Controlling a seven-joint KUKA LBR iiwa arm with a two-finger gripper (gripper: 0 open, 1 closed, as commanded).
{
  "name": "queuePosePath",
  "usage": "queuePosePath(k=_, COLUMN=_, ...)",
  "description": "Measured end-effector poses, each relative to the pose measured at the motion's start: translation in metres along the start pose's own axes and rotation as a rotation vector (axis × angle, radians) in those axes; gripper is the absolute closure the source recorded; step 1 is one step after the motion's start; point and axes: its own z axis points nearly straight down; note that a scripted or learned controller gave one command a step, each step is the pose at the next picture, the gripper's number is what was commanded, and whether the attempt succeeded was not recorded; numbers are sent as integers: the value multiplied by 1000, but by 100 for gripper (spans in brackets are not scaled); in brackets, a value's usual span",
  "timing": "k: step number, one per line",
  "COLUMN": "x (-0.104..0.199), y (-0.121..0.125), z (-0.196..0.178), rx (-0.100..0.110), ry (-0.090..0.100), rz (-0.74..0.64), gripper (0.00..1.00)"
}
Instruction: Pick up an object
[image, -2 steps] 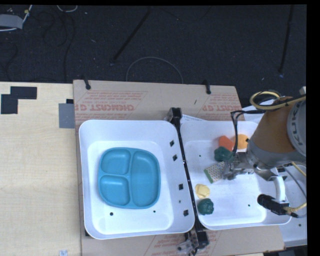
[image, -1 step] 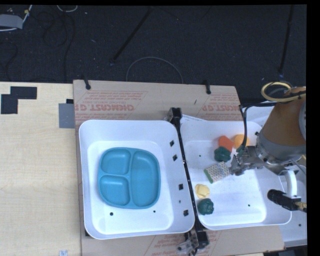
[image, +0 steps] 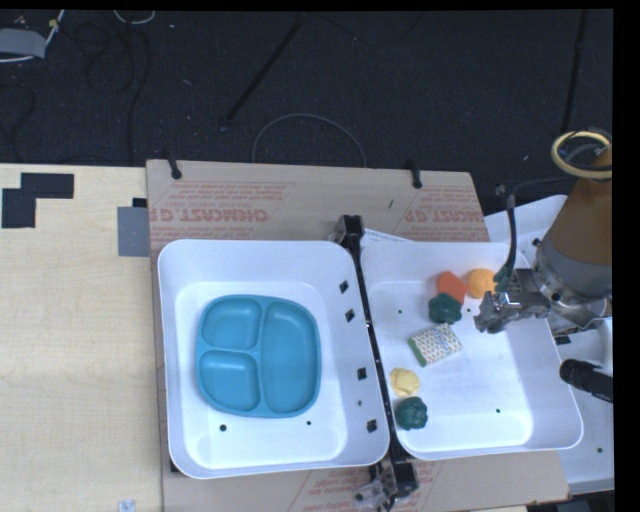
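Note:
In the right bin (image: 500, 425) lie several small objects: an orange-red piece (image: 450, 285), a yellow-orange ball (image: 481, 280), a dark green lump (image: 445, 309), a white speckled block (image: 435, 345), a yellow piece (image: 404, 381) and a second dark green lump (image: 410, 412). My gripper (image: 495, 310) hangs over the bin's right half, just right of the upper green lump and below the yellow-orange ball. I see nothing between its fingers.
The left bin (image: 180, 270) holds a blue divided plate (image: 259, 355). A black divider (image: 365, 340) runs between the bins. Brown cardboard (image: 300, 205) lies under both bins. The arm's grey and orange body (image: 585, 235) stands over the right bin's right edge.

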Motion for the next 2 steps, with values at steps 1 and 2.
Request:
queuePosePath(k=1, x=-1, y=1, z=-25, rx=3, ry=0, rz=0, gripper=100)
queuePosePath(k=2, x=50, y=2, z=-32, rx=5, ry=2, rz=-3, gripper=100)
